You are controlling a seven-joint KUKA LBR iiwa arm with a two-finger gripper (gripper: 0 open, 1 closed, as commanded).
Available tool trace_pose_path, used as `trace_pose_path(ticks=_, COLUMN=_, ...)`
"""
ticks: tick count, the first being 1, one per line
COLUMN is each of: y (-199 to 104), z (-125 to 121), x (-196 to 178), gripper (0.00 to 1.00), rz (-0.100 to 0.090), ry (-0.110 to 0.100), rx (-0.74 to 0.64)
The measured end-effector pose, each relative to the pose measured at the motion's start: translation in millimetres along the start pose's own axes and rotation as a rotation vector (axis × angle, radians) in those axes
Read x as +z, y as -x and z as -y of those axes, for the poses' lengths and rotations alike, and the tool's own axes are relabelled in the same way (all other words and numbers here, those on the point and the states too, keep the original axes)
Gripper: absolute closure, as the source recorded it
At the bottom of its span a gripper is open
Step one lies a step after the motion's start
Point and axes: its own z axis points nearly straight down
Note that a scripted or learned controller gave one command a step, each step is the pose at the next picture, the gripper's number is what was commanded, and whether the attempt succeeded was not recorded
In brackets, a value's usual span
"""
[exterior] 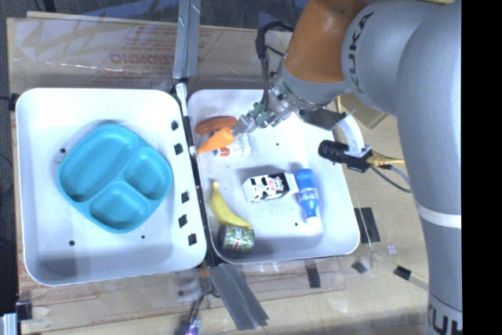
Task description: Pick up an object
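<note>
My gripper point(245, 128) hangs over the upper left part of the right bin point(337, 239), reaching in from the right. Just to its left lie a brown sausage-like piece point(214, 124) and an orange carrot-like piece point(213, 141), close to the fingertips. Lower in the same bin are a black-and-white cow-print box point(267, 187), a blue and white bottle point(307, 198), a yellow banana point(224, 208) and a green can point(236, 238). No object is seen between the fingers.
The left bin point(39, 247) holds a blue divided plate point(116, 177). A metal divider point(185, 43) runs between the bins. The arm's grey and orange body point(345, 43) covers the right bin's upper right corner.
</note>
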Motion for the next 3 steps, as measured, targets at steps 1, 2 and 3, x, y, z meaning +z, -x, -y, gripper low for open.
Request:
trace_pose_path(ticks=1, y=-1.7, z=-0.4, x=1.4, gripper=0.00, rz=-0.003, ry=-0.002, rx=-0.002)
trace_pose_path(ticks=2, y=17.7, z=8.8, x=89.4, gripper=0.00, rz=-0.003, ry=0.000, rx=-0.088)
trace_pose_path(ticks=3, y=-15.5, z=91.6, x=95.0, gripper=0.00, rz=0.005, ry=0.011, rx=-0.025)
